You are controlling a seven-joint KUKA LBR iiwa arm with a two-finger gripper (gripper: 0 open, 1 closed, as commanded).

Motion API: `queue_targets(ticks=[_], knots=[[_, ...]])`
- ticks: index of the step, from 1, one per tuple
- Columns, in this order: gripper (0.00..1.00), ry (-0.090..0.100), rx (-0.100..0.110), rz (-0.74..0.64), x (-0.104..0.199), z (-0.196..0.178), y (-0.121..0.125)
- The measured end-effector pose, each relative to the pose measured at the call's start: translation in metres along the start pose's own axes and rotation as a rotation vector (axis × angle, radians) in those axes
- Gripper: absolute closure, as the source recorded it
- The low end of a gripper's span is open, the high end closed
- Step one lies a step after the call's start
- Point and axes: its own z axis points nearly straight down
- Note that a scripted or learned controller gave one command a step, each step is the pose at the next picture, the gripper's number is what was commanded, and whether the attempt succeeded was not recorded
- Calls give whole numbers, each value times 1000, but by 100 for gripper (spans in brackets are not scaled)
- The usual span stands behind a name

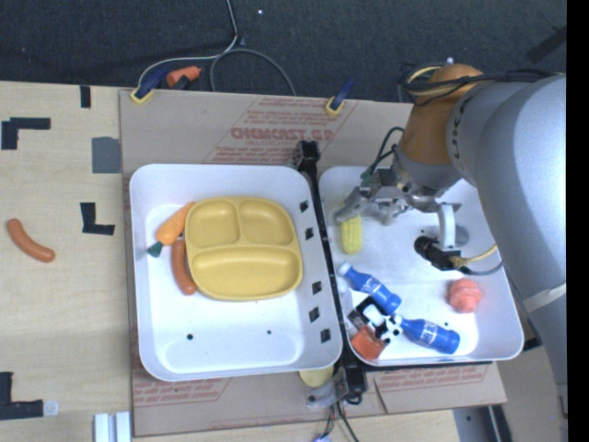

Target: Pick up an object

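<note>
Where fingers taper, claw (354,212) just above yellow corn (352,237).

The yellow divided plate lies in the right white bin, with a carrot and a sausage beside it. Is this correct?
Not quite. The camera view shows the yellow divided plate in the left white bin, with the orange carrot and brown sausage beside it.

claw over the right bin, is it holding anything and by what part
Cannot be told: the claw sits right above the corn cob in the right bin, but the view does not settle whether the cob is gripped.
</note>
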Motion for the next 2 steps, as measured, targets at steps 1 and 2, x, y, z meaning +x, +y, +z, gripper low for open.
queue_targets(ticks=[1,2], knots=[[0,-2,1,1,2,0,1],[0,-2,0,0,13,0,3]])
